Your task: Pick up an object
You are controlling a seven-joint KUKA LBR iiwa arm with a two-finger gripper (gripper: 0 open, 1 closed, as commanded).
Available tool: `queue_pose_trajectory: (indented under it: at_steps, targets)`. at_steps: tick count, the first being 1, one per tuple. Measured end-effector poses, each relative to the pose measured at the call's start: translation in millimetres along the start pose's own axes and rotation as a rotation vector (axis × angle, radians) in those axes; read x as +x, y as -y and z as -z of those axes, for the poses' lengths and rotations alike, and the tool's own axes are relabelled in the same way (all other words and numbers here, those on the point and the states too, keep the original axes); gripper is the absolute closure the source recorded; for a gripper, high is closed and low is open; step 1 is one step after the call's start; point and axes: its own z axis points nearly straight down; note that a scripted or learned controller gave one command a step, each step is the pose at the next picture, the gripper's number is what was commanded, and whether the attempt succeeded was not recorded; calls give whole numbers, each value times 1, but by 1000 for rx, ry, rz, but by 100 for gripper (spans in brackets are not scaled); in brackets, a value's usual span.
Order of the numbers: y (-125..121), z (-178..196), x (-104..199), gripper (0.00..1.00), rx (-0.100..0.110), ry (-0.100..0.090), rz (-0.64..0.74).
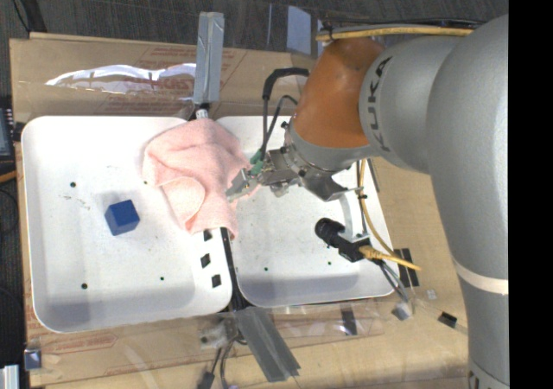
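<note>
Here the claw (244, 181) sits low over the inner edge of the right bin (294, 279), its tip pressed against the right border of a pink cloth (190, 173). How wide the claw stands cannot be told from this slant, nor whether any fold of the cloth lies inside it; the metal tip and the cloth's hem simply meet.

The cloth is crumpled and lies across the ridge where the two bins join, most of it in the left bin (52, 206), a smaller flap hanging over into the right one. A blue cube (123, 216) rests alone on the left bin's floor, well apart from the cloth and from every wall, with open white floor on all sides of it.

Behind the claw, the arm (432, 111) carries an orange band, and on the grey shell beside it the letters "KUKA" can be read, running downward. A black cable fitting (339, 240) hangs below the wrist over the right bin's floor, with a yellow lead trailing toward the near right corner.

The right bin's floor in front of the claw is bare white. The counter (112, 67) beyond the bins is brown board with faint red printing, too small to read.
</note>
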Motion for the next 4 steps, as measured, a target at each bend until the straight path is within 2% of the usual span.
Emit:
queue_pose_trajectory:
  at_steps: [1,2,3,4]
  targets:
    - [0,0,0,0,-1,0,-1]
    - [-23,2,-18,0,-6,1,119]
    - [-37,-42,-61,0,-2,0,132]
    - [-66,-98,-81,0,-5,2,292]
